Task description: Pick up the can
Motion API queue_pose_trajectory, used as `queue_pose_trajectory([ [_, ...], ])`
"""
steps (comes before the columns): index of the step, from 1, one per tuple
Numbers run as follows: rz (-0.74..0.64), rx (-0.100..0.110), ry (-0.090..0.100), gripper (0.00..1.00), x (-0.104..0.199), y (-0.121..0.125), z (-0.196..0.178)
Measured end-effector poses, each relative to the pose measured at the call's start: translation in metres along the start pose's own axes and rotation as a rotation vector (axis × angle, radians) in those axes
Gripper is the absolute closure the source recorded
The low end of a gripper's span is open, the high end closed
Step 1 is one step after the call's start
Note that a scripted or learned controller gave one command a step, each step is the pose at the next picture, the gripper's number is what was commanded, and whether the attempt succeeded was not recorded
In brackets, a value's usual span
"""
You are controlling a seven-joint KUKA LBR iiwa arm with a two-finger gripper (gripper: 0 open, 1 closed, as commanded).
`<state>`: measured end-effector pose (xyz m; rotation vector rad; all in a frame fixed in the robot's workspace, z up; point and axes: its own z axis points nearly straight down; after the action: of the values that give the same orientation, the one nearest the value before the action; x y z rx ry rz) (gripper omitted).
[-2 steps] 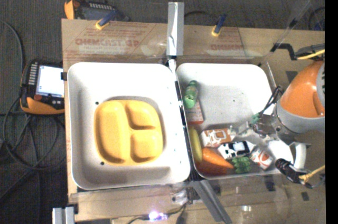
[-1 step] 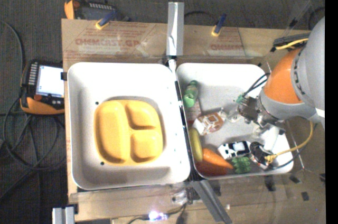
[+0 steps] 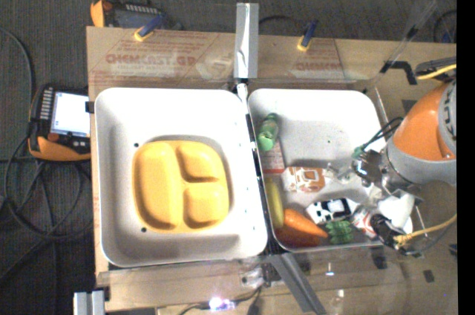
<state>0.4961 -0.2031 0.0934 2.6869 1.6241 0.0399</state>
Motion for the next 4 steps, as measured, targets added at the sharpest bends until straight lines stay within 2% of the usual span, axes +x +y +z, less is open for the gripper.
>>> queue_pose_trajectory([
  [1, 0.003, -0.007, -0.01, 1.0, -0.004, 0.002, -0.008],
  [2, 0.068, 0.018, -0.028, 1.0, 0.03, 0.04, -0.119],
  [3, 0.112, 0.006, -0.022, 1.0, 0.033, 0.022, 0.006],
  [4, -0.027, 0.0, -0.026, 1.0, 0.09, 0.017, 0.006],
])
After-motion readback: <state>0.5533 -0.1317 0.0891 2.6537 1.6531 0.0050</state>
